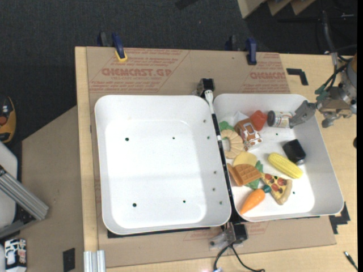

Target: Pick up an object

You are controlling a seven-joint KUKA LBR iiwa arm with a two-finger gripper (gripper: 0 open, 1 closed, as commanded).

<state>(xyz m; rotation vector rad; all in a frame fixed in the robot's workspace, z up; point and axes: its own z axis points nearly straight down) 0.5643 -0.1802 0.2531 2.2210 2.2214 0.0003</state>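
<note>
Seen from above at a slant: a table (pixel 170 67) covered in brown board, bearing 2 shallow white bins side by side. Taking the right bin (pixel 326 177) as landmark. To its left, touching along the shared edge, the left bin (pixel 153 163), bare white inside but for a few small dark dots.

Inside the right bin, a cluster of toy food, mostly toward its left half: a red piece (pixel 258 119) near the top, just beside a brown-and-white carton (pixel 248 133); a small grey cylinder (pixel 279 118) to the right of the red piece; a black block (pixel 294 151) near the middle right; a yellow corn cob (pixel 284 165) just below it; a waffle (pixel 245 174), a pizza slice (pixel 279 188) and an orange carrot (pixel 252 200) toward the bottom.

At the right bin's upper right rim, the jaws (pixel 302 113), reaching in from the right, close to the grey cylinder. Cannot tell how far open, nor whether touching anything; nothing visibly held.

By judgement, task at its start: no object lifted, everything lying in the bin, approach and grasp both left to do.
</note>
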